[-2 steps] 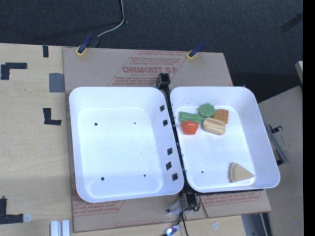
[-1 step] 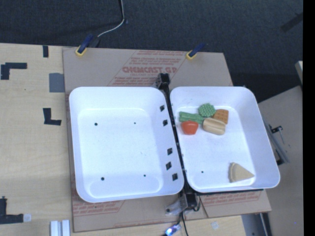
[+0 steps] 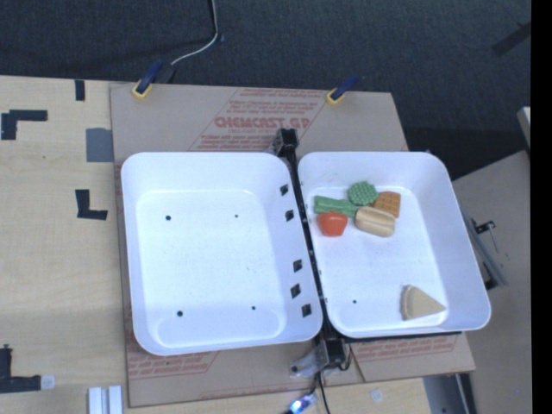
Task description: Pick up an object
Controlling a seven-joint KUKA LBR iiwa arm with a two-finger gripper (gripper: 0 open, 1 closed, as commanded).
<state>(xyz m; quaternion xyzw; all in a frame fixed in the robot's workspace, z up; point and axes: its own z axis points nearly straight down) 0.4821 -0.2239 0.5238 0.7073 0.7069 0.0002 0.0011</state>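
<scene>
The bread roll touches the tomato in the right bin; we risk nudging both. Jaw state: we cannot tell.

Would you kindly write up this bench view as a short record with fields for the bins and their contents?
left bin: white, shallow, bare floor
right bin: white, shallow, holds all the toy foods
cluster at far left of right bin: green piece, red piece, tan bun-like piece, orange piece
lone item: tan wedge, near right corner, apart from cluster
</scene>
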